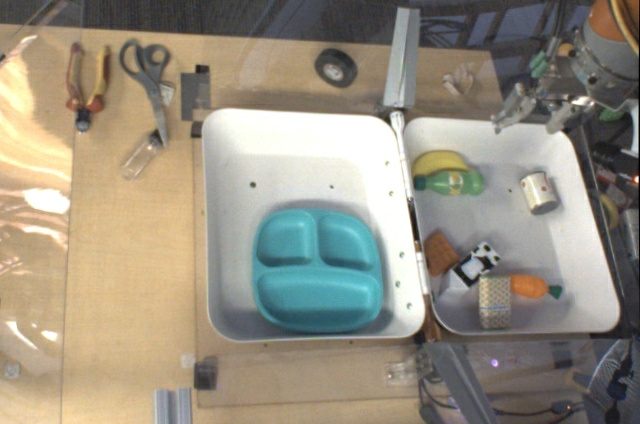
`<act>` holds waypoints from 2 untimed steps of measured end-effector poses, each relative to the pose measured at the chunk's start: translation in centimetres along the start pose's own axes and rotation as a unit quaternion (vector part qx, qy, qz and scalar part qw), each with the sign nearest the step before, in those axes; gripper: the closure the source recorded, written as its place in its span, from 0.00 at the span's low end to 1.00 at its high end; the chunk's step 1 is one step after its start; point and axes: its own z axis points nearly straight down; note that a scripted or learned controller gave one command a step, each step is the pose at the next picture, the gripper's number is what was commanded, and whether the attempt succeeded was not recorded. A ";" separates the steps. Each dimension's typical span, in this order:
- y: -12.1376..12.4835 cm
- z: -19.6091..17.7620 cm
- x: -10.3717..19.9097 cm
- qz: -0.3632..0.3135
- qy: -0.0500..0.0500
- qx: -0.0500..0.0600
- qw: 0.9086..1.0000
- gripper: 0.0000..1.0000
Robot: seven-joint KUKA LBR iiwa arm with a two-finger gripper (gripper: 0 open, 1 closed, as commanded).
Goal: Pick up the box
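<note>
Box (pixel 494 301), carrot (pixel 531 288) in right bin (pixel 585 310)

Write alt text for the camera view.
The arm's tool hangs over the right bin's far edge, above a banana, green bottle, metal can, carrot and beige box. The left bin holds a teal divided tray.
</note>
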 end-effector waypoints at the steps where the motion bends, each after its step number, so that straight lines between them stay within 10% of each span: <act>1: -4.2 8.8 2.5 -0.023 0.000 0.000 1.000 0.00; 2: -13.2 6.9 2.4 -0.075 0.000 -0.001 0.997 0.00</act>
